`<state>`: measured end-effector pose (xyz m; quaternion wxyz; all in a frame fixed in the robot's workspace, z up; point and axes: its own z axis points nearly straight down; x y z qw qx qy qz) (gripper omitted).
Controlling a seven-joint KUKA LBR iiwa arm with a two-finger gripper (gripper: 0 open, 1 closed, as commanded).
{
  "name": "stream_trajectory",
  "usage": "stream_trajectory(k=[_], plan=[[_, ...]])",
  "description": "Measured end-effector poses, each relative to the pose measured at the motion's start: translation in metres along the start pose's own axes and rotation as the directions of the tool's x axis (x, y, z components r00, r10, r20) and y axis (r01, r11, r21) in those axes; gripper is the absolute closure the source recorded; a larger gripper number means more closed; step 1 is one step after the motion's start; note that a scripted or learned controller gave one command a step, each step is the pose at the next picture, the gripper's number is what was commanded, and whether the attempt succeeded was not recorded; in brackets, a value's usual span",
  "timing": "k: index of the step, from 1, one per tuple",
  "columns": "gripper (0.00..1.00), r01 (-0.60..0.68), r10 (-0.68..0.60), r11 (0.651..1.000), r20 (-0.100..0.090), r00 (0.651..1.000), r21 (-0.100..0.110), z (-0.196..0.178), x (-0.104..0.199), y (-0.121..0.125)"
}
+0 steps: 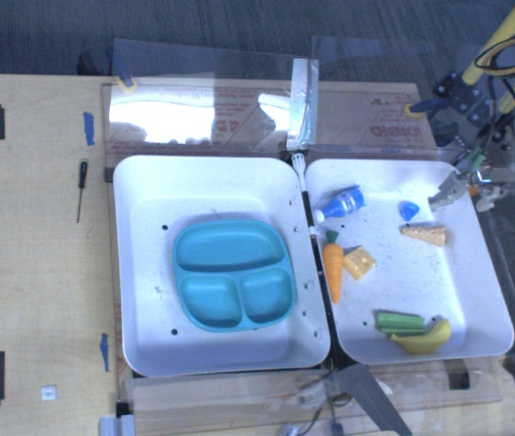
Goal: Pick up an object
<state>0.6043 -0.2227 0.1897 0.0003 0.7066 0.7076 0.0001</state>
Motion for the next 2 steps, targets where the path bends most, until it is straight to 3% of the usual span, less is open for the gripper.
stream_trajectory(k=[1,2], plan=[[0.0,-0.1,0.1,0.995,0.002,0.995,-0.007,0.092,0.036,0.0],[0.0,-0.102,0.102,0.995,-0.001,0.995,-0.001,0.104,0.031,-0.012]])
